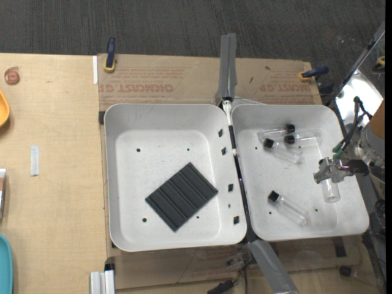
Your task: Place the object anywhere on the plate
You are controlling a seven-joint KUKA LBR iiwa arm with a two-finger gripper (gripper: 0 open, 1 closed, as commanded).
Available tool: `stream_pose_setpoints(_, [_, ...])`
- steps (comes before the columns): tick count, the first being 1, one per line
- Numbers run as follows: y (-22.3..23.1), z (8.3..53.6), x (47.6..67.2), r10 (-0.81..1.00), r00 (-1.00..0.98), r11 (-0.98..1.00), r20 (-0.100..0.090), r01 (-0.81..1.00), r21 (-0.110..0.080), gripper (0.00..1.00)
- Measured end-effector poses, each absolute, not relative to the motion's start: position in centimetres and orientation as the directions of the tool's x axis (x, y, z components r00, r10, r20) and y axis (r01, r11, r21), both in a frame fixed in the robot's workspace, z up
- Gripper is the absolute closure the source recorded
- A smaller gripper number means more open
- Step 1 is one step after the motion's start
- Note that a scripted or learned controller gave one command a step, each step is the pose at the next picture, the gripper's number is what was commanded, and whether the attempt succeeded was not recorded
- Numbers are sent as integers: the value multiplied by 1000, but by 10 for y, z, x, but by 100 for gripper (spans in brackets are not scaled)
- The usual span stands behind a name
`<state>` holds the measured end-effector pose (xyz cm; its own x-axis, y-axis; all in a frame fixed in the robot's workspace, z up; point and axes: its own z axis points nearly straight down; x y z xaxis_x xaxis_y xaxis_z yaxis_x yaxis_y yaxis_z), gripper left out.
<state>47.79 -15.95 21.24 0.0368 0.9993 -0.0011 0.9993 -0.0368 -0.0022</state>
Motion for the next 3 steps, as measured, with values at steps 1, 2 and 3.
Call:
stream_pose_setpoints(1, [-95, 205, 552, 999, 38, -38, -2, 999, -3, 100])
stream_pose_setpoints(2, [-37, 190, 521, 999, 32, -32, -1, 999, -5, 100])
stream_pose_setpoints(3, [32, 190, 592, 931, 366, -366, -5, 931, -3, 100])
